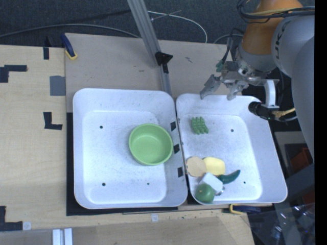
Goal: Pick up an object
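Camera view: gripper [218, 92] open above right bin's far rim, green block [199, 125] below-left.

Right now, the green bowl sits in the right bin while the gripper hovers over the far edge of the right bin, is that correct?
Not quite: the camera view shows the green bowl in the left bin, not the right. The rest holds: the gripper hovers over the far edge of the right bin.

Even bright light, soft shadows, slight blur

Grey arm [299, 50], orange band, black cables
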Controlling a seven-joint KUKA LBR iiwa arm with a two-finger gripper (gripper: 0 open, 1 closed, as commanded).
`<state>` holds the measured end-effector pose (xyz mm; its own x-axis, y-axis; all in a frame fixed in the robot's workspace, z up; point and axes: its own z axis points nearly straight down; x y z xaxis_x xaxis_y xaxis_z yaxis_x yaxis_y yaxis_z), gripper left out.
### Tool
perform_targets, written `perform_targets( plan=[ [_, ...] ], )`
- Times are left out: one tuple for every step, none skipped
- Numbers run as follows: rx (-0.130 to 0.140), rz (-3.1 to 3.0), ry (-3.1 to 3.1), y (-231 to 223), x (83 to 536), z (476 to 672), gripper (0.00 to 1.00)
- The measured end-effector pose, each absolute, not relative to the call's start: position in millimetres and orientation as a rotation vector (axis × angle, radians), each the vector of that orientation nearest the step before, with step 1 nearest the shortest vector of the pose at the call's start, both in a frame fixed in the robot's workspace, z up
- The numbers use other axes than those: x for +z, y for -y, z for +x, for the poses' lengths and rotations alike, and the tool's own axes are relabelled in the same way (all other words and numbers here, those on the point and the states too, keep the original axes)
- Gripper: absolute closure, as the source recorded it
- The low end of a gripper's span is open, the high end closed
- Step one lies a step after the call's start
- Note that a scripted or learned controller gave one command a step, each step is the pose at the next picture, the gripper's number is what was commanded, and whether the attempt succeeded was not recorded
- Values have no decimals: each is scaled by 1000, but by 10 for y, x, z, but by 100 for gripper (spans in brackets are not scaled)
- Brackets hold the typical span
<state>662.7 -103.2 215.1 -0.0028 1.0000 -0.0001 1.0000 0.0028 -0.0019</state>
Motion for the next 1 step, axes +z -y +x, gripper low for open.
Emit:
perform_targets(
  plan=[
    [3,-2218,2224,1033,2152,6627,0]
  ],
)
